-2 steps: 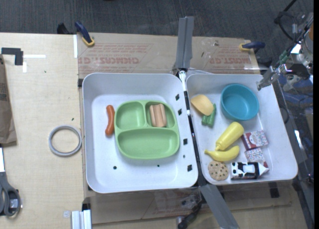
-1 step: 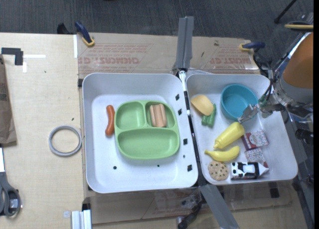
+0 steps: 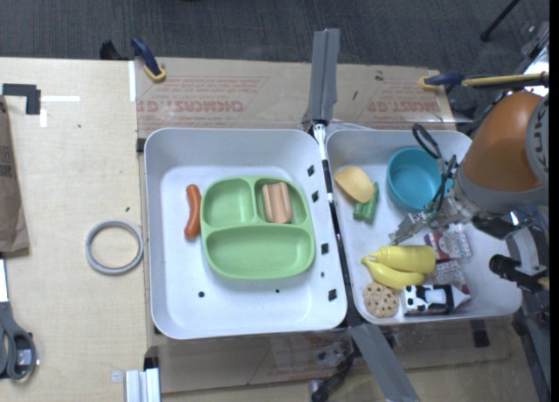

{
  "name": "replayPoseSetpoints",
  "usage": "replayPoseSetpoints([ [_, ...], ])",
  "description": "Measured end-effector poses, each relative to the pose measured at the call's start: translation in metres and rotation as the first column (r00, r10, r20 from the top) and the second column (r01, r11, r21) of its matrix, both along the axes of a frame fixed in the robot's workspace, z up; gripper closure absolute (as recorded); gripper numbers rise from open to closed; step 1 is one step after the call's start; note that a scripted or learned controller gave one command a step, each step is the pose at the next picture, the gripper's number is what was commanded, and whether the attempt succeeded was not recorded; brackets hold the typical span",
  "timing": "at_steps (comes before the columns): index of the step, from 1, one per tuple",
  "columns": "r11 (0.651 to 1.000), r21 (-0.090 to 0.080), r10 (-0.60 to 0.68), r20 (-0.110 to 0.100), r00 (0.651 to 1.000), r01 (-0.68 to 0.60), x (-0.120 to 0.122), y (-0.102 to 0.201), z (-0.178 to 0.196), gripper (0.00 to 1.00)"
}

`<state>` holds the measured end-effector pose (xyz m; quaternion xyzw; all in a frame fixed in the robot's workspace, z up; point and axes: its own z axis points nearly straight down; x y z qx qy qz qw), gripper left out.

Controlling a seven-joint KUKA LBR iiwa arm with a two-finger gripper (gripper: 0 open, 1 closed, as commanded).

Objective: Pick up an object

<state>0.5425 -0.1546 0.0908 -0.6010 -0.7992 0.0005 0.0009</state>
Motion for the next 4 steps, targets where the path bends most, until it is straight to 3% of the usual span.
replayPoseSetpoints([
  [1, 1.0, -0.002, 0.021, 0.003, 1.0, -0.021, 0.087, -0.032, 0.002, 0.0],
  [2, 1.0, -0.001, -0.026, 0.003, 1.0, 0.026, 0.11, 0.035, 0.001, 0.0],
  [3, 0.997, -0.006, 0.071, 0.003, 0.997, -0.071, 0.056, 0.048, 0.002, 0.0],
  [4, 0.998, -0.027, 0.061, 0.012, 0.998, -0.06, 0.056, 0.036, 0.014, 1.0],
])
